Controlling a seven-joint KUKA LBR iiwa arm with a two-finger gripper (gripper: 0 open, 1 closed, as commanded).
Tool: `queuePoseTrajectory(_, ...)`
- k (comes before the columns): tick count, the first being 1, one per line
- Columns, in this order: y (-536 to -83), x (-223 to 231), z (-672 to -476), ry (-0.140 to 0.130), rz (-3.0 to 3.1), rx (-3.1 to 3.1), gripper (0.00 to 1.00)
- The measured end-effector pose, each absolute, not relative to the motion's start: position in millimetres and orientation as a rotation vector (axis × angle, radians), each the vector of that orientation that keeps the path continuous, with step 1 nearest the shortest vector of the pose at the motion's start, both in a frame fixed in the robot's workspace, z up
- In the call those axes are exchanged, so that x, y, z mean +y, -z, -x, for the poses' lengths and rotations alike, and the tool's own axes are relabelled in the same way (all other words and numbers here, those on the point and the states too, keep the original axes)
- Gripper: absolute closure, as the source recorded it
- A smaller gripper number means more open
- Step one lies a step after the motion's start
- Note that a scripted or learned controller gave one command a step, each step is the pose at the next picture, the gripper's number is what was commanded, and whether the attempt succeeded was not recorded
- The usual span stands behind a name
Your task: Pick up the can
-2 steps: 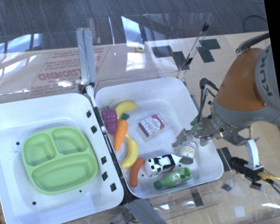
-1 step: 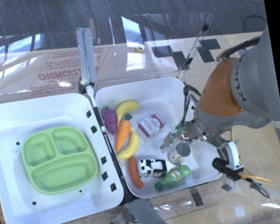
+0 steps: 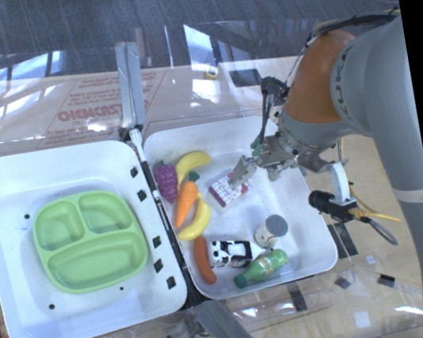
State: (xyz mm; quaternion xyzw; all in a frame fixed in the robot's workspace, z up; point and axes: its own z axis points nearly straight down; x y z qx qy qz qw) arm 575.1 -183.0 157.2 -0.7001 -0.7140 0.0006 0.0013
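Gripper (image 3: 238, 174) hovers just above the can (image 3: 271, 230); whether it grasps anything I cannot tell. That small silver-topped can stands upright in the right bin (image 3: 310, 256), beside a green bottle (image 3: 261, 268).

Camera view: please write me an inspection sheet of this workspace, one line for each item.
Surface: two white bins side by side, left bin, right bin.
Job's things: can on its side in right bin, untouched.
Clutter: green tray in left bin; bananas, carrot, grapes, red-white packet, green bottle in right bin.
Grippers: gripper above the packet.
Cables: thin black cable by the wrist.
Surroundings: clear sheet behind bins.
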Motion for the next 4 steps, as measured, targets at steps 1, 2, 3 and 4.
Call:
queuePoseTrajectory(1,-103,-211,-509.4,-0.003,2.116,-2.316,0.00)
queuePoseTrajectory(2,-90,-210,-498.5,-0.002,2.144,-2.290,0.00)
queuePoseTrajectory(3,-99,-210,-499.1,-0.004,2.138,-2.295,1.00)
queuePoseTrajectory(4,-196,-150,-529.0,-0.001,2.162,-2.275,1.00)
